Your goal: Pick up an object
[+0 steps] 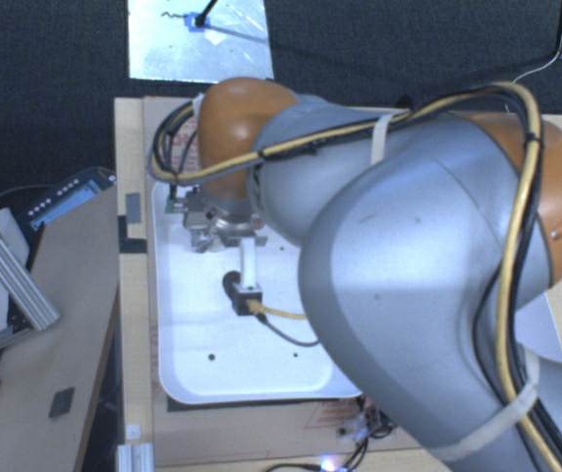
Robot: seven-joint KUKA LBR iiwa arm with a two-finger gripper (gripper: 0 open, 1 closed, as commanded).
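At far view-left a ribbed grey aluminium rail is seen at a slant, w/ a dark handheld unit w/ a blue-lit panel just above it. Next, a strip of pale wooden tabletop is seen, and on it the shallow white plastic bin, whose bare floor is exposed from the middle down to the near rim. Over the bin's upper-left part the metal gripper is held low, close to the floor. The state of the jaws cannot be told, as they are masked by the wrist body. Further right, the big grey arm w/ orange band is spread over the rest, second bin incl.

The obj. to be picked cannot be identified; whatever is aimed at is hidden under the gripper or the arm. Its long axis and heading thus cannot be read, and weight, stiffness and slip cannot be judged.

As a judgement only, a small, light item is probable for such a bin. It would best be taken across its narrow width, near mid-length, w/ the jaws set square to the long axis once that is known.
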